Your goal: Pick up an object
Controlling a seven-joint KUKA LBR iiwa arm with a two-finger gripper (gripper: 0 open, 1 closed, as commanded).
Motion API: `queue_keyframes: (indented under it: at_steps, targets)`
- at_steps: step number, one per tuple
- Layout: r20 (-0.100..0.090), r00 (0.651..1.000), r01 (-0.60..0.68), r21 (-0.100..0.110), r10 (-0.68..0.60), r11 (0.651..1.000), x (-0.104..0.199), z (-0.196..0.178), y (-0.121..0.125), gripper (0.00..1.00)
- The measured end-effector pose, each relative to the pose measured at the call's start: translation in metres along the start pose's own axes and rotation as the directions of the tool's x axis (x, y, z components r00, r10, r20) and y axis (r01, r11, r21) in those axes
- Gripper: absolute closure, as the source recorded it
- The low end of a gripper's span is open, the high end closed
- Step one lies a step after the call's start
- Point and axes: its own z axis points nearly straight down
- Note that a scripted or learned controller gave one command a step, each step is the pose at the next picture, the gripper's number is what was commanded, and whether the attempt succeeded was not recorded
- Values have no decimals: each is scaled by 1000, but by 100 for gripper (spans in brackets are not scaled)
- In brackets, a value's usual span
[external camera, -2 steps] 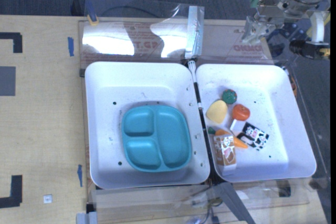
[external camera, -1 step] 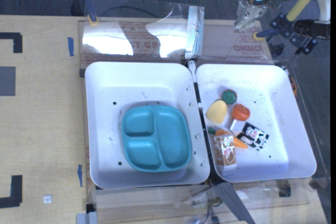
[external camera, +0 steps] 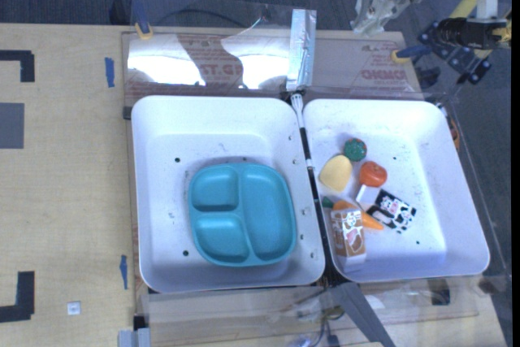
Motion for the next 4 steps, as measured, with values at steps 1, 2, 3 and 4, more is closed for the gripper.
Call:
queue_keyframes:
  at_steps: [1,2,3,4]
  targets:
    - [-2,986,165,1,-165,986,75,-13,8,100]
    - [-1,987,163,2,-163,987,73,-13,8,0]
    - [-5,969,246,17,-246,969,116,140,-6,0]
    - [-3,928,372,6,-372,928,94,115,-21,0]
